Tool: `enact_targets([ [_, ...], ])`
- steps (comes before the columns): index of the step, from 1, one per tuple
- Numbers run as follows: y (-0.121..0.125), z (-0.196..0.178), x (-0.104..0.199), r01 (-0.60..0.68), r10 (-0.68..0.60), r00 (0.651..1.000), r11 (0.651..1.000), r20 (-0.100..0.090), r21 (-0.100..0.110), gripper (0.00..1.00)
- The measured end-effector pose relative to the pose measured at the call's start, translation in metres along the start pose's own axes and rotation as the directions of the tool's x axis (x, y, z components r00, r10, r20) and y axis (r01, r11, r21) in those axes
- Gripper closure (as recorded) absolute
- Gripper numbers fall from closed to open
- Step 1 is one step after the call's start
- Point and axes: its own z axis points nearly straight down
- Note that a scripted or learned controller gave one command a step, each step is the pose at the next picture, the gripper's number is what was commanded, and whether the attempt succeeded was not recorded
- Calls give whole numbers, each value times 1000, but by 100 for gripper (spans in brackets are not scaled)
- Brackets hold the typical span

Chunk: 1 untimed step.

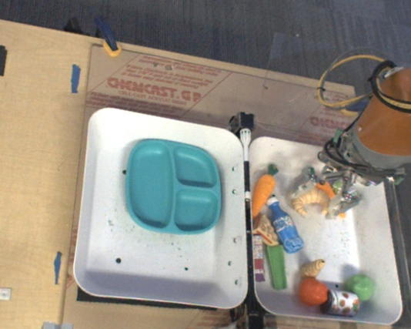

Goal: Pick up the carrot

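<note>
The carrot (262, 193) is orange with a green top. It lies in the right bin (393, 254) against that bin's left wall, pointing toward the front. My gripper (334, 186) hangs over the back of the same bin, to the right of the carrot and well apart from it. It is just above a tan croissant-shaped toy (304, 201), with a small orange piece (327, 189) right under it. The grey arm with its orange band (402, 111) reaches in from the upper right.
A teal divided plate (174, 187) sits in the left bin (98, 243). Near the carrot lie a blue bottle (284, 228), a flat packet (259, 243) and a green stick-shaped toy (277, 264). A red tomato (312, 292), a can (342, 302) and a green ball (361, 286) crowd the front right corner.
</note>
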Motion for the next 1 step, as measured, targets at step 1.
enact_targets([
  [1,0,1,0,0,0,1000,1000,0,-2,0],
])
